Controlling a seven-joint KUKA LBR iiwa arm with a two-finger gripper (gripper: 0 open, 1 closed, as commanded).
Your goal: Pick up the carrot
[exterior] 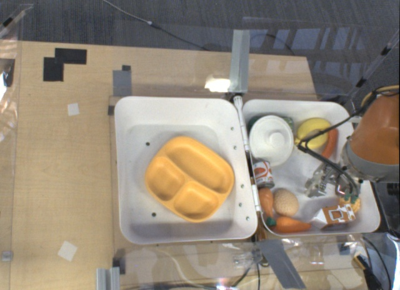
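The carrot (291, 224) is orange and lies flat along the front wall of the right bin (369, 223). A second orange, carrot-like piece (267, 202) lies beside it against the bin's left wall. My gripper (329, 184) hangs over the right half of this bin, up and to the right of the carrot and apart from it. Its metal fingers (315, 184) stand open with nothing between them. The orange band of the arm (377, 134) covers the bin's right edge.
The right bin also holds a white bowl (271, 137), a yellow fruit (312, 129), a red-orange pepper (330, 144), a small can (262, 173), a beige egg-shaped thing (286, 202) and a small carton (340, 214). The left bin (131, 157) holds a yellow divided plate (189, 177).
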